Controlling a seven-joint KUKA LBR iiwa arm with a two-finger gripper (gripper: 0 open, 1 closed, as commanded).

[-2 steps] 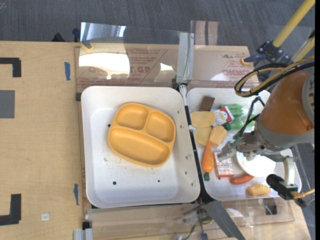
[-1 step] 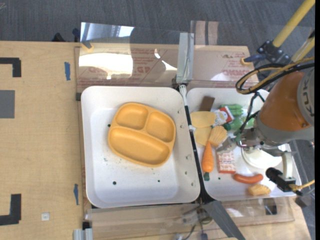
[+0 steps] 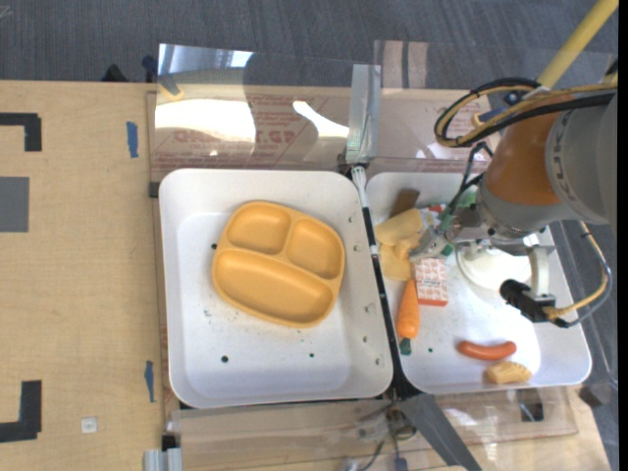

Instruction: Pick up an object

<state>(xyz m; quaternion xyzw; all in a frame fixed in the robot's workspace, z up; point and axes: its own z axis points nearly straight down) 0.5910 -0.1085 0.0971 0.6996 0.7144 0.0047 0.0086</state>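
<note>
From my feed, the biggest thing is the bench (image 3: 69, 263), a tan board running out to the left with black corner marks on it. On it sit the two white bins side by side. The left bin (image 3: 186, 361) carries an orange divided plate (image 3: 280, 261) with three compartments, lying flat, a little above the bin's middle. A few dark specks dot the bin floor around it.

The right bin (image 3: 559, 356) holds the small items, and the arm (image 3: 549, 155) reaches into it from the right, grey with its orange band above the wrist, and yellow and black cables looping over it. The gripper (image 3: 439, 234) hangs low in the upper left part of this bin, just above the small items; I cannot tell from this angle how its fingers stand, or whether anything sits between them.

Right by the gripper lie pale yellow pieces (image 3: 396, 238) against the wall between the bins. Just below it is a small red-and-white packet (image 3: 431, 283), and beside that a carrot (image 3: 408, 312) lying almost upright along the left wall, green end down. Lower in the bin a red sausage (image 3: 487, 348) lies crosswise, and just beneath it is a small tan bread-like piece (image 3: 508, 371).
</note>
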